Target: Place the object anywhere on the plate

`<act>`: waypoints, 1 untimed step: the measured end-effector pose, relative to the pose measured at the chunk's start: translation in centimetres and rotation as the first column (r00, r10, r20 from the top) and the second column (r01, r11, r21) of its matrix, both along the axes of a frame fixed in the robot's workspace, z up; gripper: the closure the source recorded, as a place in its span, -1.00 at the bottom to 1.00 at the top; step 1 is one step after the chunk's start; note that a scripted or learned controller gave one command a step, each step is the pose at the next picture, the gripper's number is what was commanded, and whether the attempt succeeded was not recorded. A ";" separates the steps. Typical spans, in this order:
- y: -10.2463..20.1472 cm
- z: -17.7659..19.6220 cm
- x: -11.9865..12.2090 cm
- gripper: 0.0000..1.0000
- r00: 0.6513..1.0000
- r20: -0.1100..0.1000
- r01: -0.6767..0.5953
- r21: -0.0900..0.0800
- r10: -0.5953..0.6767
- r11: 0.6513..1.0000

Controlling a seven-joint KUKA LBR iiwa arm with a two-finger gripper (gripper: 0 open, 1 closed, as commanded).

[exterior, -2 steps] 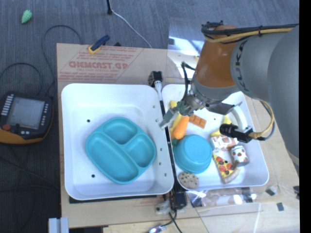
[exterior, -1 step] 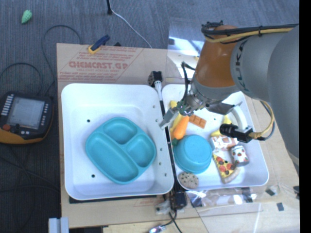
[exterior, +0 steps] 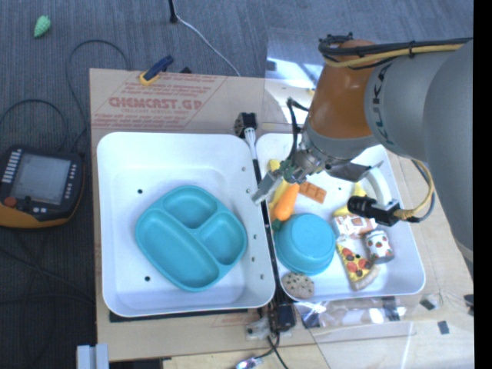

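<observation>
Lying under claw [exterior: 278, 183], orange carrot [exterior: 285, 200], tapered, green-tipped

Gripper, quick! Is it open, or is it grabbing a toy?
Gripper: over the right bin, right at the orange carrot; open or closed cannot be told.

Dark grey carpet floor [exterior: 84, 14] is seen around the bench [exterior: 165, 102]. Black cables [exterior: 84, 48] and a teach pendant [exterior: 37, 184] are laid on it.
</observation>
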State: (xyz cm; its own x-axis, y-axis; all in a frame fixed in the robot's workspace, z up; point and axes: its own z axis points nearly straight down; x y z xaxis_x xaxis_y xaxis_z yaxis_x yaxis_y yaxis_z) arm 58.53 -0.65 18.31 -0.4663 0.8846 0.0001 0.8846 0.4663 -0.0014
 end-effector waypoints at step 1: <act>0.0 0.0 0.0 -1.00 1.000 0.000 0.000 0.000 0.000 1.000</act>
